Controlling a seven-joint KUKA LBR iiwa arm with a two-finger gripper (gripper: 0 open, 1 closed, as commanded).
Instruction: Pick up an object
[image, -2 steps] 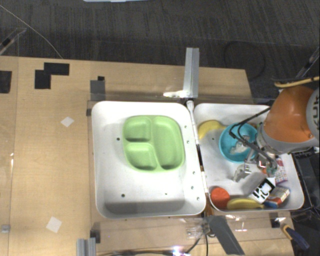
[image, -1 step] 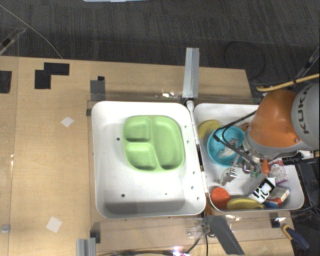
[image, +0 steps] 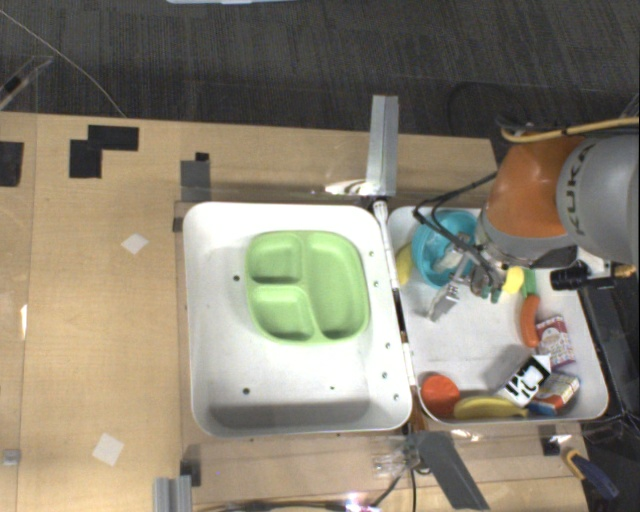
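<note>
— Where is your claw sitting right now?

— My claw (image: 452, 292) is hanging over the right bin (image: 470, 345), near its upper left part, just below a blue cup (image: 440, 250). My arm (image: 560, 200) is reaching in from the right, its orange band lying above the bin's far edge.

— Are you gripping anything?

— Nothing is lying between my fingers. They are standing slightly apart, pointing down and to the left over bare white floor.

— What is waiting there for picking?

— Things are lying around the bin's edges. A yellow piece (image: 404, 265) is leaning against the left wall beside the cup. A yellow and green item (image: 512, 281) is lying just right of my claw, with an orange carrot-like piece (image: 529, 319) below it. Along the near wall, a red-orange ball (image: 438, 389) is touching a banana (image: 488, 407), and a black-and-white box (image: 527, 381) is lying beside a small packet (image: 556, 340).

— And the other bin?

— The left bin (image: 215, 330) is carrying a green divided tray (image: 305, 285), lying flat. Both bins are resting side by side on the tabletop (image: 90, 330).
</note>
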